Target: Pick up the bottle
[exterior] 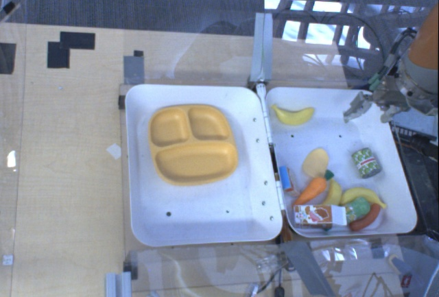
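A small blue object with an orange end lies against the left wall of the right bin; it may be the bottle, but it is too small to tell. My gripper hovers over the bin's far right corner, well away from the blue object. Its grey fingers are spread open with nothing between them. The arm comes in from the right edge.
The right bin also holds a toy banana, a pale yellow piece, a carrot, a green can, a juice carton, and a second banana beside a green piece. A yellow divided plate sits in the left bin.
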Robot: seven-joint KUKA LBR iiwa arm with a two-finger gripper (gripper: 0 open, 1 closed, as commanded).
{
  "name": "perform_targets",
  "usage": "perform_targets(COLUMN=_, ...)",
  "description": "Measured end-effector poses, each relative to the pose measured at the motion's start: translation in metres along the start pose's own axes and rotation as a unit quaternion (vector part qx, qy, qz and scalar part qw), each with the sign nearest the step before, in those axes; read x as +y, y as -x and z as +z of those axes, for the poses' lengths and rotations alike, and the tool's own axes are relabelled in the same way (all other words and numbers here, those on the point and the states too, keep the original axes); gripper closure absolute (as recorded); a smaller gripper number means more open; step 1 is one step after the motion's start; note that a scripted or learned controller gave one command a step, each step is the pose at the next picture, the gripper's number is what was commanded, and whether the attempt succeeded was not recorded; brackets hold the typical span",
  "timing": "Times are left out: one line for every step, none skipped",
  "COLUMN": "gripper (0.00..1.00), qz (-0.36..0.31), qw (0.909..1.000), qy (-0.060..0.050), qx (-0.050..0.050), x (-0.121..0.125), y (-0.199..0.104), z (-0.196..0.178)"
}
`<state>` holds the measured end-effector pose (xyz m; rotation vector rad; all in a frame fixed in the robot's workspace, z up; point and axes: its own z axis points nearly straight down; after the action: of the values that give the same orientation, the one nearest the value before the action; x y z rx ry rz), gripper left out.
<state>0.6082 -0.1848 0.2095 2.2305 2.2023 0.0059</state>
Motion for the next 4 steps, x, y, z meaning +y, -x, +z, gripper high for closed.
perform_targets(gripper=0.00, qz=0.060, qw=0.9982, qy=-0.002, qx=0.001, x=0.003, y=-0.036, z=0.097)
perform_targets(gripper=0.00, qz=0.001, qw=1.0000, qy=0.003, qx=0.001, x=-0.036, y=-0.036, z=0.119)
perform_targets(gripper=0.00, qz=0.043, qw=0.9991, qy=0.000, qx=0.000, x=0.044, y=-0.016, z=0.058)
perform_targets(gripper=0.00, qz=0.014, qw=0.9999, qy=0.001, qx=0.001, x=0.024, y=-0.079, z=0.122)
